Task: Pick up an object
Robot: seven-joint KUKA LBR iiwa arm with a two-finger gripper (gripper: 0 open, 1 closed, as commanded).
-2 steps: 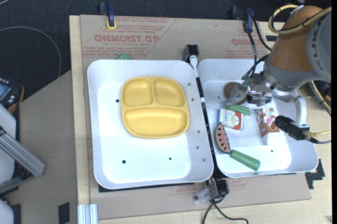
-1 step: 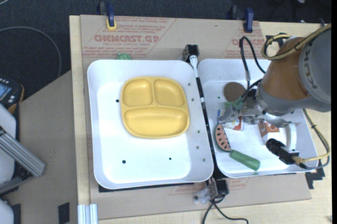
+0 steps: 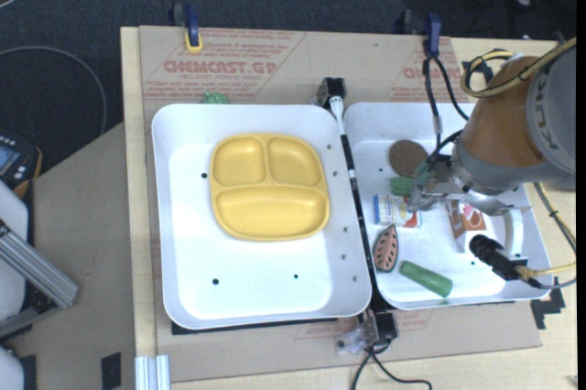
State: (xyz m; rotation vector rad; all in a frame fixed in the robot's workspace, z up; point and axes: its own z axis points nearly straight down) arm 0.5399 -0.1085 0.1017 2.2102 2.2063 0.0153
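Bench w/ two bins; gripper [image 3: 423,194] low in right bin [image 3: 366,223] amid clutter, prob. lining up a grab. Jaw state: can't tell.

My arm [image 3: 513,127] is grey with an orange band, both bins [image 3: 183,223] are white, the divided plate [image 3: 269,187] in the left one is yellow, and near my wrist lies a green cylinder [image 3: 426,277].
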